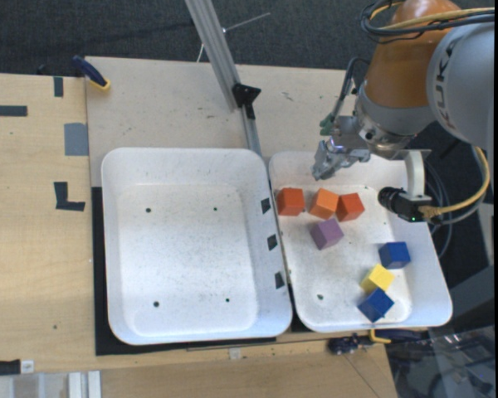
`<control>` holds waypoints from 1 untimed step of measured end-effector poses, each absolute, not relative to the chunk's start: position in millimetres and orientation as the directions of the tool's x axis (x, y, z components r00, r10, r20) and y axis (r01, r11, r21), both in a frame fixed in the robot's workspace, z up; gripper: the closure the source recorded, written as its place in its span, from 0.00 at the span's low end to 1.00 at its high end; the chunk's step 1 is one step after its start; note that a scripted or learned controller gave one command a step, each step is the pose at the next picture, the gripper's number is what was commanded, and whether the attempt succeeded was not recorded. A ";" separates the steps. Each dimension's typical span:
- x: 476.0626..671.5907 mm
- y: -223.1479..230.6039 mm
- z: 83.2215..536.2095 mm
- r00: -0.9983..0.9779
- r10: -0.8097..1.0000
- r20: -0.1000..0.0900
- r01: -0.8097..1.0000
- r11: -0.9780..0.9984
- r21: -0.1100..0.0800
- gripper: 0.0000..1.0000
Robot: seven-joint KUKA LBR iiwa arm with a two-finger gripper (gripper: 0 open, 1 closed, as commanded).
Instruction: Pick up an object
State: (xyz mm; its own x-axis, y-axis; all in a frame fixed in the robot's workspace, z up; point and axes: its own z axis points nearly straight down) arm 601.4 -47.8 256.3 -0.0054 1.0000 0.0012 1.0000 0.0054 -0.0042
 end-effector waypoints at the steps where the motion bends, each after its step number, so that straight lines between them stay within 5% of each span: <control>1: 587.1 9.6 259.2 -0.007 1.000 0.002 1.000 0.007 -0.002 1.00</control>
